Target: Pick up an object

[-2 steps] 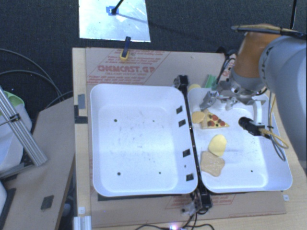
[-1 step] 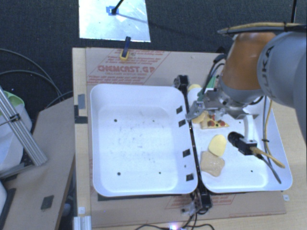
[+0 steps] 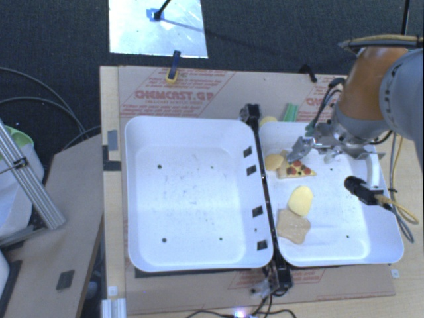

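Here, the parts as seen from above.
Arm: reaches in from the right over the right bin (image 3: 377, 247).
Gripper (image 3: 299, 150): low over the pizza slice toy (image 3: 296, 171); whether its opening is wide or narrow cannot be told.
Right bin contents: pizza slice toy far left; yellow lemon-like piece (image 3: 301, 201) at centre; tan bread-like piece (image 3: 293, 227) just nearer.
Left bin (image 3: 142, 134): beside it, on the tabletop (image 3: 218, 88).

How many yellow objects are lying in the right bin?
2: one small piece near the bin's left wall beside the pizza slice, one oval lower, above the tan piece. The arm may hide more.
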Controlling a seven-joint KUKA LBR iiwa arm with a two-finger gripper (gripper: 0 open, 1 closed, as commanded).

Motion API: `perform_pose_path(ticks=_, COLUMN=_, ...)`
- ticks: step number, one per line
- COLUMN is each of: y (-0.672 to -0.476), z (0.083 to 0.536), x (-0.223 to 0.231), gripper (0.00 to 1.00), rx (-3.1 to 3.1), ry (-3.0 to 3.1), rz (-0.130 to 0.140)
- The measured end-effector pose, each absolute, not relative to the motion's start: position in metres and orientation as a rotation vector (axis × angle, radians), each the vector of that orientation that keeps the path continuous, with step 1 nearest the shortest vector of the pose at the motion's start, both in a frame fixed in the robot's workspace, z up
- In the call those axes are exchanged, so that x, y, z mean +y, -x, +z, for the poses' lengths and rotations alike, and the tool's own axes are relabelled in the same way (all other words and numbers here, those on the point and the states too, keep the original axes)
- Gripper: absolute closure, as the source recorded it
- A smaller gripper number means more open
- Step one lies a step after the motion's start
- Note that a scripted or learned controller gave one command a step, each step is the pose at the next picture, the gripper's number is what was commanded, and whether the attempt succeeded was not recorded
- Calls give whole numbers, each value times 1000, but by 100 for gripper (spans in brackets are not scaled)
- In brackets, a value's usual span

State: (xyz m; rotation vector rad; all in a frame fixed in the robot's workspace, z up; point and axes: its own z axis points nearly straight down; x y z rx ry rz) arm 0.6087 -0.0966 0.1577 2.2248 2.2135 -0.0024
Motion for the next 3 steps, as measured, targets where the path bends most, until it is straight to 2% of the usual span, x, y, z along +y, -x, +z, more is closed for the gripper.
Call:
perform_pose_path(ticks=1, y=-568, z=80, x=-93, gripper=0, rx=2225, ry=-2225, rz=-5)
perform_pose_path(ticks=2, y=-572, z=95, x=-93, gripper=100, rx=2221, ry=-2218, rz=4)
perform_pose_path(ticks=3, y=-572, z=95, x=-93, gripper=0, rx=2221, ry=-2219, rz=4)
